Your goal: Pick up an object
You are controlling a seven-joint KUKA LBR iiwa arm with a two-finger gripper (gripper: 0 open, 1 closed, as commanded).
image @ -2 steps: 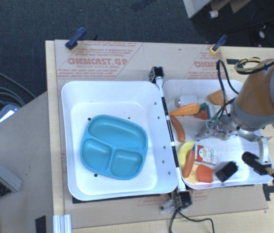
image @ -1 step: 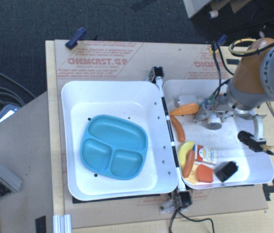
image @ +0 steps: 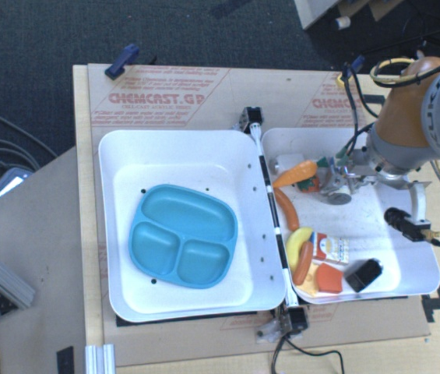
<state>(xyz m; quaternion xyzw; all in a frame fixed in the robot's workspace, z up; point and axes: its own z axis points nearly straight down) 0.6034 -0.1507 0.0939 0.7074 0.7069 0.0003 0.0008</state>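
1. Arm [image: 418, 111]: grey with an orange band above the wrist, it enters from the right edge of the view and bends down over the far part of the right bin [image: 406, 283].
2. Gripper [image: 336, 187]: hangs low inside the right bin, in its far half, just right of the carrot. Whether it is spread or closed cannot be made out, and nothing can be seen clamped in it.
3. Carrot [image: 295, 173]: orange with a green end, lying at a slant near the far left corner of the right bin, close beside the gripper; contact between the two cannot be judged.
4. Sausage [image: 286, 207]: a long reddish-orange piece lying along the left wall of the right bin, just nearer than the carrot.
5. Banana [image: 294, 245]: yellow, curved, against the left wall, in the near half of the bin.
6. Packet [image: 330, 248]: white with red print, just right of the banana; an orange block [image: 328, 278] lies nearer still.
7. Black block [image: 363, 274]: near the front edge of the right bin, beside the orange block.
8. Left bin [image: 118, 209]: holds a blue plate [image: 182, 234] with three compartments, lying flat near its middle.
9. Bench [image: 165, 96]: covered with printed brown cardboard; both bins rest on it side by side.
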